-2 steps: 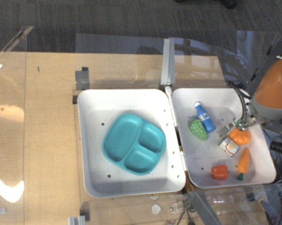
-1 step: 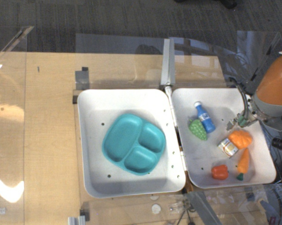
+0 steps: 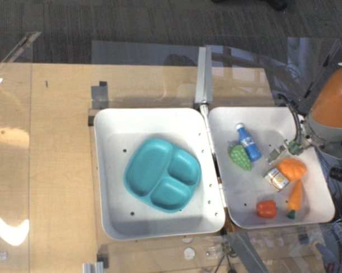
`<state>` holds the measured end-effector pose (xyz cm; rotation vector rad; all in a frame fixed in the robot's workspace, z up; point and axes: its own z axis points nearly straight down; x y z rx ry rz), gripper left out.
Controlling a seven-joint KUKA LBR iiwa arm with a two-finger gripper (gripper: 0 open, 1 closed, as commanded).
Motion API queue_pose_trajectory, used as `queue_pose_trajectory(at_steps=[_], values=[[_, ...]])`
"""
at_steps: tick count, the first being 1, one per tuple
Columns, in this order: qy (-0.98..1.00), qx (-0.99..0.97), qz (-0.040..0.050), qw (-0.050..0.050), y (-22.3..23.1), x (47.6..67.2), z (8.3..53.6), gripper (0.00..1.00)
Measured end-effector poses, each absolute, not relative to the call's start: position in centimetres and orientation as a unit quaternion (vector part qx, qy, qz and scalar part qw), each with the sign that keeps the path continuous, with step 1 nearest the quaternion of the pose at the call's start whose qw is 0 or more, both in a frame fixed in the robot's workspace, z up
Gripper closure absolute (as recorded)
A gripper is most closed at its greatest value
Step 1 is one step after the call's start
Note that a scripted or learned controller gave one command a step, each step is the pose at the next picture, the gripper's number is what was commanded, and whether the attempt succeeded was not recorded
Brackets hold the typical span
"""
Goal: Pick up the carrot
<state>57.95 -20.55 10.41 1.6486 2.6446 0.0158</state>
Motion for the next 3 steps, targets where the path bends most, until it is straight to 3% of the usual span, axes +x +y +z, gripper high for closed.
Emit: queue_pose_trajectory(at_steps=[1, 2, 3], values=[[0.817, 0.577, 0.0038, 0.009, -20.4, 53.4, 9.1, 0.0], [0.818, 0.575, 0.0062, 0.014, -20.3, 53.8, 10.4, 1.0], [0.849, 0.529, 0.002, 0.005, -14.5, 49.0, 19.7, 1.0]])
